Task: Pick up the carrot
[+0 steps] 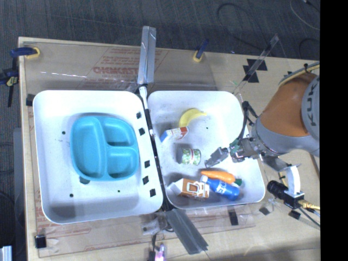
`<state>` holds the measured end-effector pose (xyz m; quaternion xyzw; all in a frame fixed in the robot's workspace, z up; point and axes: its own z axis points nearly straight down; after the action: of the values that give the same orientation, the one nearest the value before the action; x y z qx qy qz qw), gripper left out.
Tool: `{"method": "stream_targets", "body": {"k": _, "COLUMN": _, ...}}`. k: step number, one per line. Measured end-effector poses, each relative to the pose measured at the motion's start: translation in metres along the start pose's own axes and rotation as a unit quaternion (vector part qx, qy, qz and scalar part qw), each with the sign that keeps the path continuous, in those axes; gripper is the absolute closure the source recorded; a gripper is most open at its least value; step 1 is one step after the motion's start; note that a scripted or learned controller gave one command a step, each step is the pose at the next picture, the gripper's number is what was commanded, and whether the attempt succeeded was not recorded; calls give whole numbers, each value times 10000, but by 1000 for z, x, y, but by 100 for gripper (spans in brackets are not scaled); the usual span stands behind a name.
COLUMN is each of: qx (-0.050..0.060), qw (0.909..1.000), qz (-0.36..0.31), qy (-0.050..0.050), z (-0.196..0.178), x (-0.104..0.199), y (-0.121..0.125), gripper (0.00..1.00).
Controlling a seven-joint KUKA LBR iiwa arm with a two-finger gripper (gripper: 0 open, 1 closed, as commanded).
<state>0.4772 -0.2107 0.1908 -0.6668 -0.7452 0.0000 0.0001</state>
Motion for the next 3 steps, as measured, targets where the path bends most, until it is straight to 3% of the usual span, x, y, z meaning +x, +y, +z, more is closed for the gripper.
{"method": "stream_targets", "body": {"k": 1, "qx": 20, "qw": 9999, "qz": -147, "qy": 13, "z": 23, "x": 0, "y": 13, "gripper": 0}}
{"method": "stream_targets", "body": {"k": 2, "qx": 4, "qw": 9908, "qz": 1352, "qy": -2, "z": -15, "x": 0, "y": 1, "gripper": 0}}
{"method": "stream_targets", "body": {"k": 3, "qx": 24, "qw": 9943, "qz": 1062, "qy": 6, "z": 35, "x": 7, "y": 7, "gripper": 0}}
